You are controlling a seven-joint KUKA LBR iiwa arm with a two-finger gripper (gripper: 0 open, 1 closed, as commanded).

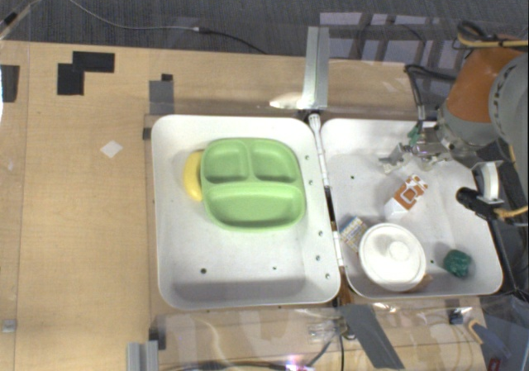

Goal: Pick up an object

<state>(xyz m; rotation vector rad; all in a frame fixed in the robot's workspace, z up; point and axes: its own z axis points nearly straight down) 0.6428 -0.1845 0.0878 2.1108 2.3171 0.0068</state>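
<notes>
Gripper point(411, 154) above right bin point(355, 142)

a: what does the left bin point(178, 221) contain?
b: a divided tray point(250, 183) lies in it, over a banana point(192, 177) at the tray's left edge.
a: the right bin point(357, 142)?
b: a lidded tub point(393, 255) lies at the front, a small toy point(457, 262) to its right, a packet point(409, 194) behind the tub.

tabletop point(74, 196): light wood, black tape patches up at the far left
cable point(99, 18): thin, trailed over the dark carpet
metal post point(317, 68): stood behind the bins
</notes>
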